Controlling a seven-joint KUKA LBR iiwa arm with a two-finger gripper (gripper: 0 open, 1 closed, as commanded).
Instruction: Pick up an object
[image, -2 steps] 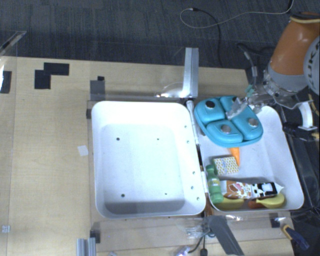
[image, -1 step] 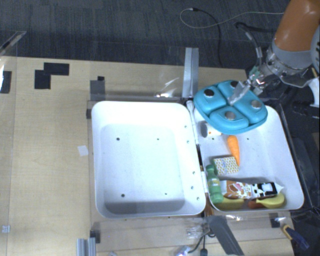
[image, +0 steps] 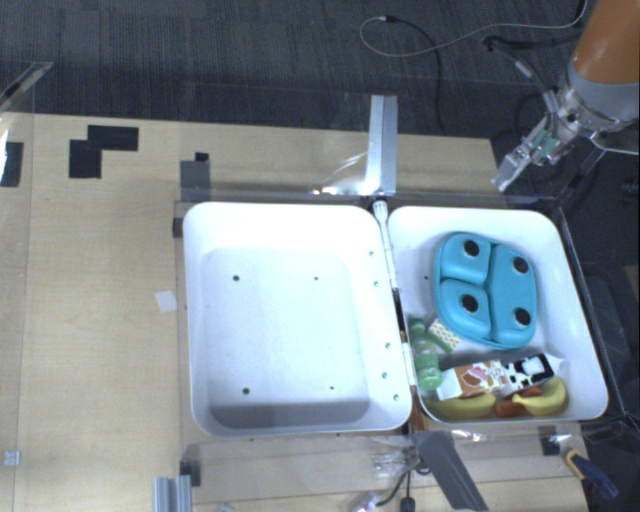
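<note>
The right bin (image: 570, 260) holds a blue moulded tray (image: 486, 286) with four hollows, a small green bottle (image: 424, 352), a printed food packet (image: 500, 375) and a yellow banana (image: 500, 404) along the front wall. My gripper (image: 522, 158) hangs high at the upper right, beyond the right bin's far edge and well apart from every object. Its fingers point down to the left with nothing between them. The orange band of the arm (image: 610, 40) sits at the top right corner.
The left bin (image: 200, 300) stands beside the right one, split from it by a metal divider post (image: 382, 140). A black cable (image: 440, 40) loops over the dark floor at the back. Black tape marks (image: 100, 148) lie on the bench at the left.
</note>
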